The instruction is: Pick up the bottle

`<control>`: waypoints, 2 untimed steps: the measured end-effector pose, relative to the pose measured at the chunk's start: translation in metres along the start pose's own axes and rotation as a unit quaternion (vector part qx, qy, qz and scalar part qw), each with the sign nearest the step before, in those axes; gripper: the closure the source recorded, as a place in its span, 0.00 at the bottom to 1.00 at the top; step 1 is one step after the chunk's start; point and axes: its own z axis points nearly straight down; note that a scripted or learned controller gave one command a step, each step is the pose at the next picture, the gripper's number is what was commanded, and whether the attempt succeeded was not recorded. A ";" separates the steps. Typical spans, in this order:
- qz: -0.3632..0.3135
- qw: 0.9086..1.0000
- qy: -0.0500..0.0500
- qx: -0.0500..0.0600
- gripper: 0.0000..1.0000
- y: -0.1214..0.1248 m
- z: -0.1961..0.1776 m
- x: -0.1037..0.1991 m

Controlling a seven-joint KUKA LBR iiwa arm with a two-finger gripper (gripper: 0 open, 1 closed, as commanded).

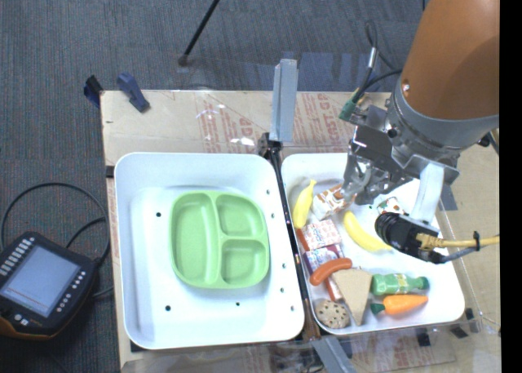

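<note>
The bottle (400,284) is small and green with a label, lying on its side near the front right of the right bin (453,302). My gripper (356,189) hangs over the back middle of that bin, above a small white and orange packet (329,197). It is well behind the bottle and to its left, apart from it. The grey wrist and the big orange band loom above and hide the bin's back right corner.
Around the bottle lie a carrot (400,304), a bread slice (352,288), a cookie (332,313), a sausage (329,270), a red and white carton (320,237) and two bananas (303,202) (364,233). A green divided plate (220,238) sits in the left bin (139,200).
</note>
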 end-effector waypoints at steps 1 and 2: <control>0.038 0.999 0.000 0.000 1.00 -0.008 0.000 0.017; 0.053 0.999 0.000 0.000 1.00 -0.009 0.000 0.019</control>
